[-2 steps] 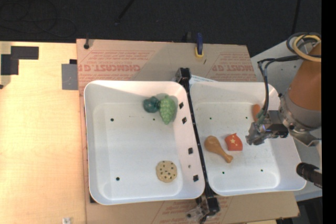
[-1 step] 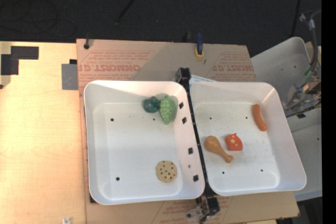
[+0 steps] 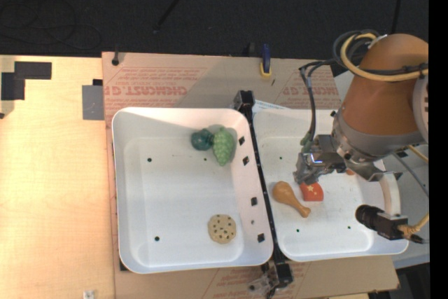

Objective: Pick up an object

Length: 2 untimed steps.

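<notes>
The table [image 3: 56, 171] fills the lower left of the frame. My arm [image 3: 388, 98] reaches in from the right. The left bin [image 3: 133, 185] holds green grapes [image 3: 224, 145], a dark green piece [image 3: 201, 141] touching them, and a cookie [image 3: 222, 228] lower down. In the right bin [image 3: 336, 241], centre-right, my claw [image 3: 311, 170] hangs just above a red object [image 3: 312, 192], beside a drumstick [image 3: 289, 197]; I cannot tell its opening.

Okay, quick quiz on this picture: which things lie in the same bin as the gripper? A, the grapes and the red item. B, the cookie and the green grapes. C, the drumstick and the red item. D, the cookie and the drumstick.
C: the drumstick and the red item lie in the right bin under the gripper; the cookie and grapes sit in the left bin.
</notes>
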{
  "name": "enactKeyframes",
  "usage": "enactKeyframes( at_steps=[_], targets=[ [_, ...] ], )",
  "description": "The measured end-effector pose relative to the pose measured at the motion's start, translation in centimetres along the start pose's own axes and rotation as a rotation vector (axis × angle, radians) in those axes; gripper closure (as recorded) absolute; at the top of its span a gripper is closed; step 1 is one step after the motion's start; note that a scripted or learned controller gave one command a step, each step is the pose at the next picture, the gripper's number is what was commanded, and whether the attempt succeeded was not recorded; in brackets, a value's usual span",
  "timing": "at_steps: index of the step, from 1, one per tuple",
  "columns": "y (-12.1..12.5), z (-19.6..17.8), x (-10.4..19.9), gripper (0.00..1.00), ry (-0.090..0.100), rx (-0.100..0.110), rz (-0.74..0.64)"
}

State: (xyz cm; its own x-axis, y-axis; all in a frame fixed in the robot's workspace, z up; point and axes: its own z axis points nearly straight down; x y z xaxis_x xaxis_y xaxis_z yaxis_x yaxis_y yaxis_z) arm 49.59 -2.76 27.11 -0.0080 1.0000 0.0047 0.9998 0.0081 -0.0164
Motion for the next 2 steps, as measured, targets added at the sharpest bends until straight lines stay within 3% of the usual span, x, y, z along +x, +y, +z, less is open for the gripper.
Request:
enactKeyframes(
  at_steps=[2],
  targets=[
    [-2.1, 8.0, -7.7, 1.00, -0.005, -0.008, 0.012]
  ],
)
